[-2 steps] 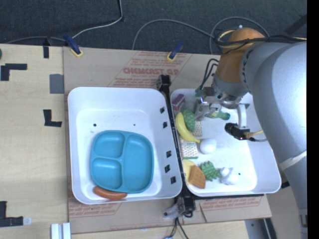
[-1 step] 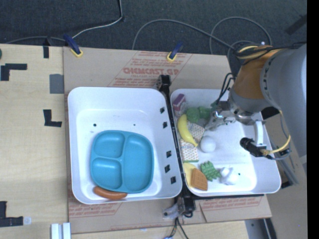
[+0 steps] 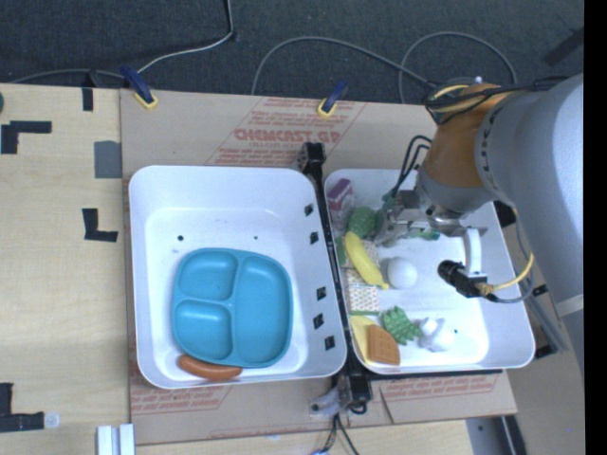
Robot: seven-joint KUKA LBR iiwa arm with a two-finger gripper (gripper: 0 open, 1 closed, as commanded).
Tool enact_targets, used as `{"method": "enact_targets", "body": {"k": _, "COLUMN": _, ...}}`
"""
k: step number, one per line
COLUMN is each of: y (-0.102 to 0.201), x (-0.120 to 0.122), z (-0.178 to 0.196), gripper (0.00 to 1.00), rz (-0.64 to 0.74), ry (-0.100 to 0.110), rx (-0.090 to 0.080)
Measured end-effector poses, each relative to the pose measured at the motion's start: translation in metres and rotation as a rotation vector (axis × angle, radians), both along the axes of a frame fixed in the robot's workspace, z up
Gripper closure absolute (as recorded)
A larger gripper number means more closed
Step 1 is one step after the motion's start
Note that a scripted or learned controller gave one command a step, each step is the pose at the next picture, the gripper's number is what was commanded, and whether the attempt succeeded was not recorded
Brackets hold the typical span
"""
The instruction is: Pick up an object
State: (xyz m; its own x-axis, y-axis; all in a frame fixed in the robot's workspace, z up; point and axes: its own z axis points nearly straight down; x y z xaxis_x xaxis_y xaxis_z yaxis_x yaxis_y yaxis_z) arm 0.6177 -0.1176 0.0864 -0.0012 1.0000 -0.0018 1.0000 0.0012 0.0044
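Behind the bins, red "CHEMCAST" lettering [image 3: 277, 136] marks the cardboard; whether the hand [image 3: 403, 224] is spread is unclear.

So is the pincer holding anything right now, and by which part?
Cannot be told. The pincer is low in the right bin, beside the green leafy toy and above the banana, with nothing visibly gripped.

We see a wooden bench [image 3: 57, 254] topped with a printed cardboard sheet [image 3: 275, 131]; on it sit two white bins, left bin [image 3: 152, 197] and right bin [image 3: 503, 335], side by side.
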Motion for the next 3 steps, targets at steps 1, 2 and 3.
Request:
{"method": "enact_targets", "body": {"k": 1, "y": 0.001, "x": 0.000, "z": 0.000, "gripper": 0.00, "rz": 0.001, "ry": 0.001, "rx": 0.002}}
{"method": "enact_targets", "body": {"k": 2, "y": -0.021, "x": 0.041, "z": -0.004, "gripper": 0.00, "rz": 0.005, "ry": 0.054, "rx": 0.008}}
{"method": "enact_targets", "body": {"k": 3, "y": -0.024, "x": 0.042, "z": -0.004, "gripper": 0.00, "rz": 0.006, "ry": 0.056, "rx": 0.011}}
